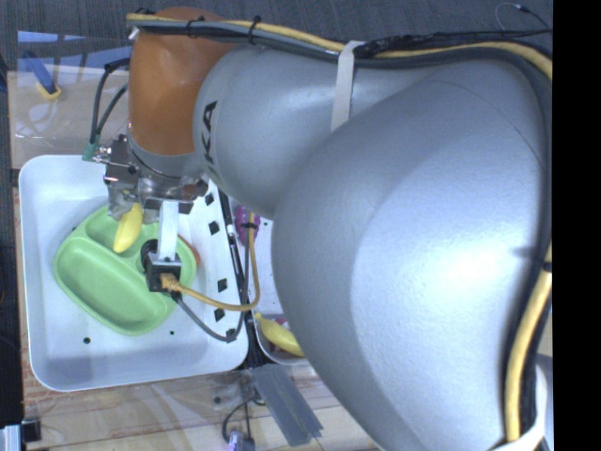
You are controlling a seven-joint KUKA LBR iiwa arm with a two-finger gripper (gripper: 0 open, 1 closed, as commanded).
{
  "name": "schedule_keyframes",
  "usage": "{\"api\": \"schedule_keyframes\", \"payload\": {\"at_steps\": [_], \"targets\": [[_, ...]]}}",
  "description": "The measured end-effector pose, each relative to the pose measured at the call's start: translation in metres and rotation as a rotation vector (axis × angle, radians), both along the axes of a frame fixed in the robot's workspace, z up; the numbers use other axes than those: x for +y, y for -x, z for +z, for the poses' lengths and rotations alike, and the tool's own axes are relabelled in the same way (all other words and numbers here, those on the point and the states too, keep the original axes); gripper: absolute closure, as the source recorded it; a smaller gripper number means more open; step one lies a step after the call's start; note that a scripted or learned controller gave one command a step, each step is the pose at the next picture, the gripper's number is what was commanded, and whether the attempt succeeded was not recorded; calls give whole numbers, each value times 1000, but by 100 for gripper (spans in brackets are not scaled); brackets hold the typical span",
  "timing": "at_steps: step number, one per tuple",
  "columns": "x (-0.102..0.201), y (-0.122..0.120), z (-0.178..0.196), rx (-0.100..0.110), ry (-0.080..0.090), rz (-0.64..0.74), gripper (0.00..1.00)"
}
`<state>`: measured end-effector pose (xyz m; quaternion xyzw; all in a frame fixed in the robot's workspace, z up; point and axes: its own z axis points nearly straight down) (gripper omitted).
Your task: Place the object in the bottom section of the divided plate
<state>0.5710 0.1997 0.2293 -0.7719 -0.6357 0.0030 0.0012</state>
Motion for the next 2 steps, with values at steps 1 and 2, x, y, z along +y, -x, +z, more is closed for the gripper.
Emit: {"api": "schedule_keyframes", "payload": {"at_steps": [1, 2], "targets": [[0, 0, 0, -1, 0, 0, 0], [8, -77, 41, -5, -1, -351, 0]]}}
